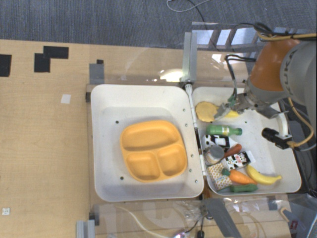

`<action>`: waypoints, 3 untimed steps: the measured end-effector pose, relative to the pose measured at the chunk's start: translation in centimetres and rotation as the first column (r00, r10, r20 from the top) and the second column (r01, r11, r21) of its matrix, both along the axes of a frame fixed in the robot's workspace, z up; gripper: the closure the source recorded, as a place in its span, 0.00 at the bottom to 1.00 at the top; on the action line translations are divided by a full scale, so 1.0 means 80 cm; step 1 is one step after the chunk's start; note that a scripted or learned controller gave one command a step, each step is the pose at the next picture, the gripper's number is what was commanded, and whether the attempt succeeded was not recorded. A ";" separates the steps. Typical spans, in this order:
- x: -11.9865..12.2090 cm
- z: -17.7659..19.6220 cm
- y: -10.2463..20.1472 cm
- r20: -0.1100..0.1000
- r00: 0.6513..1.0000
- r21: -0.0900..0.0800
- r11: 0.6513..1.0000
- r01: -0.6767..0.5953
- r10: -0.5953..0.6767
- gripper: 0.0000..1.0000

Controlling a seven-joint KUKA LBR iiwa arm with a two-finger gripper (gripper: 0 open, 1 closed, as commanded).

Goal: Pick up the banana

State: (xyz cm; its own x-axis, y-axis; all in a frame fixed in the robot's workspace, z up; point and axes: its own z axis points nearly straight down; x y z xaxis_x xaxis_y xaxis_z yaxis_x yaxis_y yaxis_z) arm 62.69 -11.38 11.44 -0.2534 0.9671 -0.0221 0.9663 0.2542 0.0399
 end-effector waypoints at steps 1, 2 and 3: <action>0.057 -0.026 -0.048 -0.036 0.999 0.013 1.000 0.015 -0.014 0.00; 0.060 -0.011 -0.049 -0.025 1.000 0.006 1.000 0.009 -0.009 1.00; 0.022 0.091 0.065 -0.036 0.991 0.012 0.992 0.129 -0.128 1.00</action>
